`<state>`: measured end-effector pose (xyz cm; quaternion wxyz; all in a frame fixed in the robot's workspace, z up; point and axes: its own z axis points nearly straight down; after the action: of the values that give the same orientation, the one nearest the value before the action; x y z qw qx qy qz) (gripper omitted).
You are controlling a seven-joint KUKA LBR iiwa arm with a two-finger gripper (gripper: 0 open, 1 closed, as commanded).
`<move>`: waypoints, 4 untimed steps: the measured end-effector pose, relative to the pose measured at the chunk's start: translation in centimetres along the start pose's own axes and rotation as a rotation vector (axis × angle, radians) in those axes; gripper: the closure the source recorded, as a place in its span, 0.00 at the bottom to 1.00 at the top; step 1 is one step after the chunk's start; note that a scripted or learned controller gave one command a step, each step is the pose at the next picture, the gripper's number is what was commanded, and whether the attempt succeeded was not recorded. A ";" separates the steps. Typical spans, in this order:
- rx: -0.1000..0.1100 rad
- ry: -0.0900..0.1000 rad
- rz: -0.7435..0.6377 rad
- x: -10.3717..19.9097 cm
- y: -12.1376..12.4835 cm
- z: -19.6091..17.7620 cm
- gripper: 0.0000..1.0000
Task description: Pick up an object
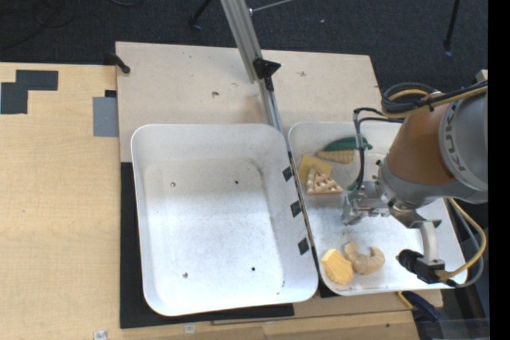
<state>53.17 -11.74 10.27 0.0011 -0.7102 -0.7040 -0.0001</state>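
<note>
I see two white bins: the left bin (211,219) is speckled with small dark dots. In the right bin (382,287), a yellow piece (337,267) and a beige lump (365,259) sit near its front edge; a tan wedge (319,175) and a green item (344,146) near its back.

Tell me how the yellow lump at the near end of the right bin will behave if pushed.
The yellow lump looks small, so probably light. Its rounded shape may let it slide or roll. It touches a tan piece, which would likely shift too.
</note>
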 end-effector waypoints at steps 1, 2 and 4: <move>-0.002 -0.002 -0.001 -0.6 -0.4 -4.4 1.00; -0.004 -0.002 -0.009 -0.5 -1.1 -10.4 1.00; 0.004 0.001 -0.013 5.0 0.3 -12.8 1.00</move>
<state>53.51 -6.78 23.12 0.0028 -0.7057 -0.7085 0.0008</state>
